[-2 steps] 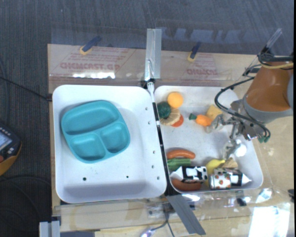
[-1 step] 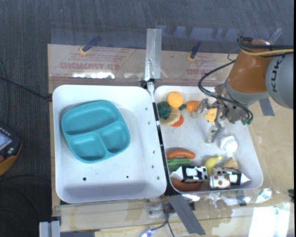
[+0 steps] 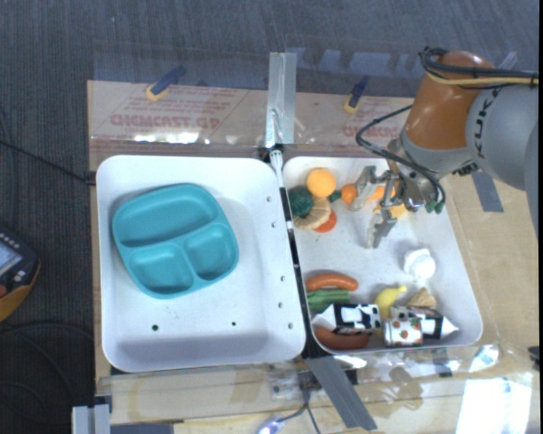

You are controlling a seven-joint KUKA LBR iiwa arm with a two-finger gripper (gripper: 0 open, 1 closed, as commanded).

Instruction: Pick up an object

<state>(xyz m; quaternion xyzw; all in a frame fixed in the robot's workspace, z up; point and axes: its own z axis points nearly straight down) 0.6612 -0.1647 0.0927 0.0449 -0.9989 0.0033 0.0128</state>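
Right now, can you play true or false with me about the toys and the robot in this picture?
1. The blue tray sits in the left bin. True.
2. The orange ball is in the left bin. False: it lies in the right bin.
3. The gripper is above the right bin. True.
4. The blue tray is full of toys. False: its compartments hold nothing.

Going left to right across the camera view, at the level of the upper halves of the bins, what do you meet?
Blue divided tray in the left bin → orange ball in the right bin → the pincer → the arm's orange band.
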